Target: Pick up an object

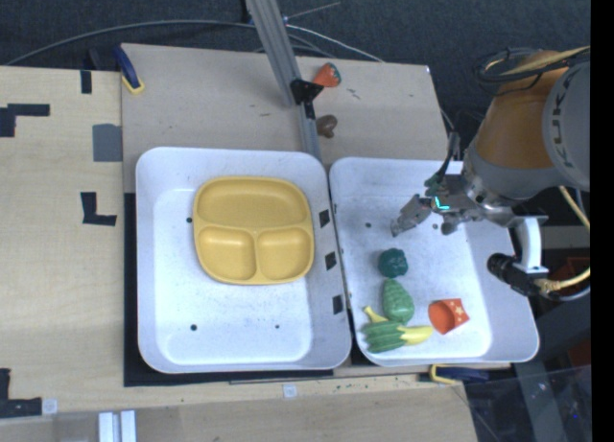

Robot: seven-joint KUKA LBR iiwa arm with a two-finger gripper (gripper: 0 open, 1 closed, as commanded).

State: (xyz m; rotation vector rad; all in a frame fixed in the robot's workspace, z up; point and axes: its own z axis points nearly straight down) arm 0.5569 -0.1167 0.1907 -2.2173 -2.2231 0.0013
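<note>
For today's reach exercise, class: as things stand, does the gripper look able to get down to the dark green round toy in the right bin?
Probably yes. The gripper hovers in the right bin just above the dark green round toy, with bare bin floor between them; the leafy green toy lies beyond it.

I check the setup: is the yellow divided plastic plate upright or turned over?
Upright. The yellow divided plastic plate shows its three hollow compartments facing up, in the left white bin.

- The arm [537, 133] runs off the right edge, so its upper links are cut away.
- The yellow toy [414, 335] lies partly under the green one [385, 337].
- The gripper [422, 218] is too small to judge its fingers.
</note>
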